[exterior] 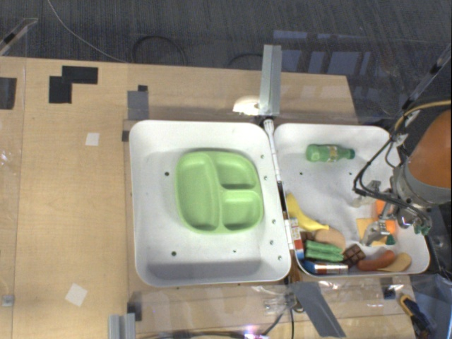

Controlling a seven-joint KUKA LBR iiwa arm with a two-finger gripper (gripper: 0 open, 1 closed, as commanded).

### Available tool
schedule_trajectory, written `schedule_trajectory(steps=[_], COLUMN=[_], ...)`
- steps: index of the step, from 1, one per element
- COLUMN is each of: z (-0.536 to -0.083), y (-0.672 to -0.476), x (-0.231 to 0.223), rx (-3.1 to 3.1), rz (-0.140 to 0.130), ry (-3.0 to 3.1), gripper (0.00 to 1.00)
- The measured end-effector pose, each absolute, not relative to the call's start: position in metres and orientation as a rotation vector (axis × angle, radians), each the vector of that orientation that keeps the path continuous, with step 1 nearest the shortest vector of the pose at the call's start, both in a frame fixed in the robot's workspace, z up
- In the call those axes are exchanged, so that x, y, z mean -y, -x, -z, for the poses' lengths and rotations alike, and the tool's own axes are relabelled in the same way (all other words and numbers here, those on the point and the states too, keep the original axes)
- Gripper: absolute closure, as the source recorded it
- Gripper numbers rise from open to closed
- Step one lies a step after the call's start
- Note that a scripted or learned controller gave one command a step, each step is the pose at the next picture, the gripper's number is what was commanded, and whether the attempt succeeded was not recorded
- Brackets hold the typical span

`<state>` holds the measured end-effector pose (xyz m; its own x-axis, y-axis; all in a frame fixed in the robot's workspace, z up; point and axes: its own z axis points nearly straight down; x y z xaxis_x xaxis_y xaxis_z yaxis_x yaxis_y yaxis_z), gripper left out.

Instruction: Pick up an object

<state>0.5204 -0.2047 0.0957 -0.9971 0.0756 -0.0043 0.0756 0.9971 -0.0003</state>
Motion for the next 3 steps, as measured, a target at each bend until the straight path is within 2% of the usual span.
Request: schedule_trajectory(steps=[1, 2, 3], z=[-0.091, -0.092, -0.108], y=[-0.493, -0.495, -0.518], x=[0.184, 0.139, 0.193], rx=[-3.119, -3.018, -2.917], rz=[0.011, 0.020, 0.011], ry=[-0.092, 0.780, 1.142], gripper=[0.00, 0.00, 0.00])
